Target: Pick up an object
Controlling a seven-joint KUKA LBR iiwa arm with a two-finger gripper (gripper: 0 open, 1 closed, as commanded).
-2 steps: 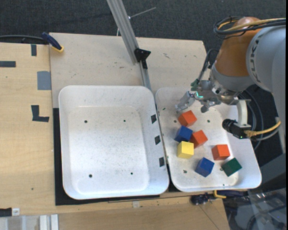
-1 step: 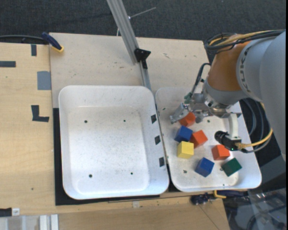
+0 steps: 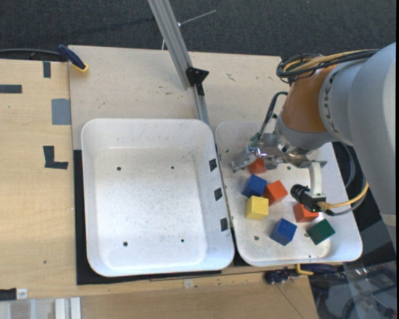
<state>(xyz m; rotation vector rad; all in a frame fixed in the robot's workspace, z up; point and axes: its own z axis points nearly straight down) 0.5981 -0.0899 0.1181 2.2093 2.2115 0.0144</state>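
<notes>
Grey and orange-banded, the arm (image 3: 332,105) reaches in from the right over the right bin (image 3: 346,248). Beside it, the larger left bin (image 3: 149,198) shows only dark specks on its white floor. The gripper (image 3: 253,159) hangs low over the upper part of the right bin, its metal fingers pointing left toward the bin's inner wall; whether they are parted or closed cannot be told, and no block is seen between them. Just below the fingertips lies a blue cube (image 3: 255,185), touching an orange cube (image 3: 276,191). A yellow cube (image 3: 257,207) sits under those. Lower right lie a second blue cube (image 3: 284,231), a green block (image 3: 321,231) and a red-orange block (image 3: 304,212).
</notes>
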